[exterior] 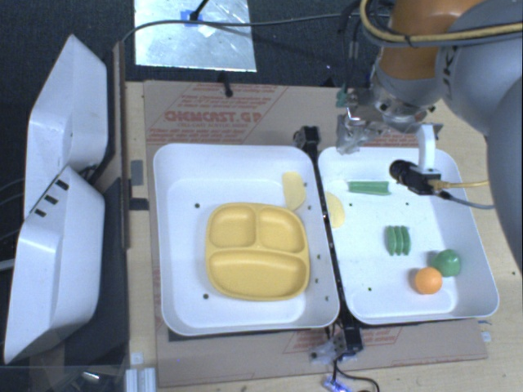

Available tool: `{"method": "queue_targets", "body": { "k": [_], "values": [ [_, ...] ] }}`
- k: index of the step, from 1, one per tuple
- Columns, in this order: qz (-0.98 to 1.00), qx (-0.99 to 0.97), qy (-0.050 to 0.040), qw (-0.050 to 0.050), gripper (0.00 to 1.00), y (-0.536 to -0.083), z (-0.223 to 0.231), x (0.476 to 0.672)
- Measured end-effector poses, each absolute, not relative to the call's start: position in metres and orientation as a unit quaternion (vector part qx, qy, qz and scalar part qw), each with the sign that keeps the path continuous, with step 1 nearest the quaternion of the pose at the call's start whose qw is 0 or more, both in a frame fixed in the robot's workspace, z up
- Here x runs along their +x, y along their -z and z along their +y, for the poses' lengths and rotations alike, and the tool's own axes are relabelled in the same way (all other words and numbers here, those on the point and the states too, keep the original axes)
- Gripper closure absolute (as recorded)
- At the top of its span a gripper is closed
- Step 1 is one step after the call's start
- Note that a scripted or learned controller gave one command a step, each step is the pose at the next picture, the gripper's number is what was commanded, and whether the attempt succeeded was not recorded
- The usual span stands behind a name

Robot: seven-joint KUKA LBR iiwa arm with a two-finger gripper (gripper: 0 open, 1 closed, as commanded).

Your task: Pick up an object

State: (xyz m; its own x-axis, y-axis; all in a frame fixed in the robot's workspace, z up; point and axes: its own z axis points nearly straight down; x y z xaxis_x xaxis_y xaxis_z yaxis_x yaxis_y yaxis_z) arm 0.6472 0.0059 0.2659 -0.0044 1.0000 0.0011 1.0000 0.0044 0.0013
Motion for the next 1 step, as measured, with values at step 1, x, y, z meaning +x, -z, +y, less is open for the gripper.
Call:
{"method": "queue_targets", "body": {
  "k": [1],
  "values": [
    [0.707,0.707,-0.0004,0.000,0.00,-0.2661,0.0036,0.6468]
  ]
}}
